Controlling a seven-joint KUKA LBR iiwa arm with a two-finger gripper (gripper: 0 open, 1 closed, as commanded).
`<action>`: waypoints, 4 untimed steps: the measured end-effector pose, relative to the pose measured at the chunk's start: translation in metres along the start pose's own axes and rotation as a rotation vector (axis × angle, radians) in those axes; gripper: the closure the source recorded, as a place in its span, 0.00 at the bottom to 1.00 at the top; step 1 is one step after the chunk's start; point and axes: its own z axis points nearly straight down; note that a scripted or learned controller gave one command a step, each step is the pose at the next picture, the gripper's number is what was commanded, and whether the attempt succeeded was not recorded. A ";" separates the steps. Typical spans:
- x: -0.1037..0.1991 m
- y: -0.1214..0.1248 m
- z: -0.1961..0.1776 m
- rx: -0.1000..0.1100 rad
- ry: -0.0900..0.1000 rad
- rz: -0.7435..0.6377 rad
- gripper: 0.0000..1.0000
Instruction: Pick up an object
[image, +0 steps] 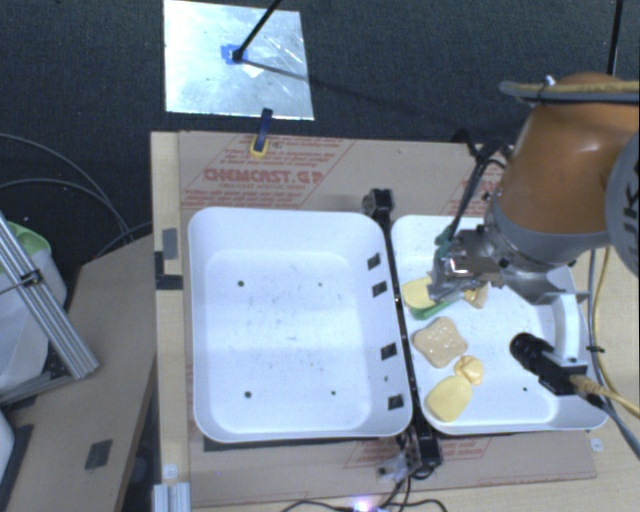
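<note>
Object proposed for pickup: green piece (448, 300), small and partly hidden, lying in the right bin (505, 398) close to its left wall and directly under the claw (455, 272). It is judged light and probably soft or rubbery, so little force should be needed; its shape is too covered for a firm opinion. A hold across its narrow width, from above, is suggested.

Claw: set low over the green piece; whether it is released or clenched cannot be told, and no grasp is shown.

Adjoining items, same bin:
- yellow disc (415, 294), just left of the green piece, against the bin wall; smooth and likely slippery.
- pale square biscuit (440, 343), nearer; flat and thin, so hard to get under.
- small yellow lump (469, 371), nearer and to the right.
- yellow oval (447, 402), nearest, by the near wall.

Left bin (290, 330): set alongside on the counter (110, 330).
</note>
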 end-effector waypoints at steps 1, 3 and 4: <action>0.018 0.003 -0.057 0.008 -0.003 0.006 1.00; 0.086 -0.002 -0.049 0.021 -0.004 0.007 1.00; 0.085 0.001 -0.063 0.012 -0.003 0.003 1.00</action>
